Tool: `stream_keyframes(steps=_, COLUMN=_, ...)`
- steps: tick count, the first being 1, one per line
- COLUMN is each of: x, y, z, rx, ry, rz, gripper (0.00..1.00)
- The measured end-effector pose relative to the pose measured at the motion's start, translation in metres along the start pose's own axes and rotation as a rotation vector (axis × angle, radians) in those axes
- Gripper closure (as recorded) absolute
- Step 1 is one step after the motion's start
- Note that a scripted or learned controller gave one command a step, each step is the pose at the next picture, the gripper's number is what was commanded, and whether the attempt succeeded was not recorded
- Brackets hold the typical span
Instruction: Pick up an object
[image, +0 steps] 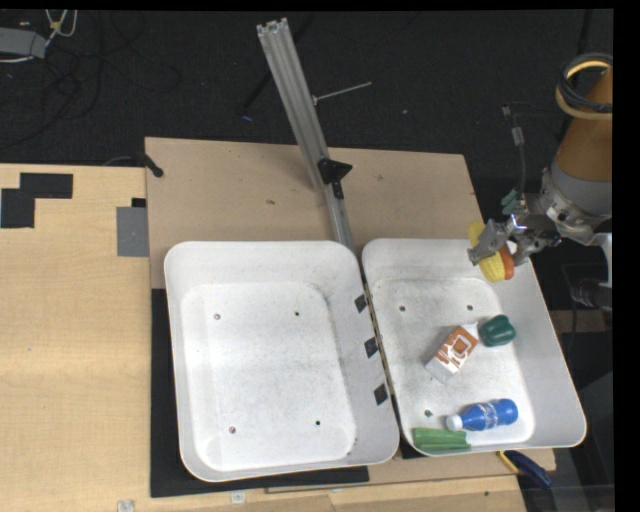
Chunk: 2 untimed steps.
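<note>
Apparently my gripper (497, 250) has its fingers closed on a yellow and orange object (497, 265), held at the far right rim of the right bin (560, 400), seemingly lifted clear. I cannot make out the grip's firmness, or what the object is; carton (455, 350), green cap (496, 330) and blue bottle (488, 415) lie nearer.

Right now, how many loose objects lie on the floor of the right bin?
4: an orange-white carton mid-bin, a green lump beside it, a blue bottle and a green piece by the near rim. The gripper may hide others.
</note>
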<state>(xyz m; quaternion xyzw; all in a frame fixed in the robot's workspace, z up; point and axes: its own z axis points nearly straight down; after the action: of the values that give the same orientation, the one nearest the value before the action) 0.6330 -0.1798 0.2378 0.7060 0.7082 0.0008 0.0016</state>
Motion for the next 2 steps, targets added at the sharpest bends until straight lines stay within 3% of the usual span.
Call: stream_keyframes(steps=2, x=0.098, y=-0.025, z=0.0, rx=0.007, ry=0.004, rz=-0.001, gripper=1.0)
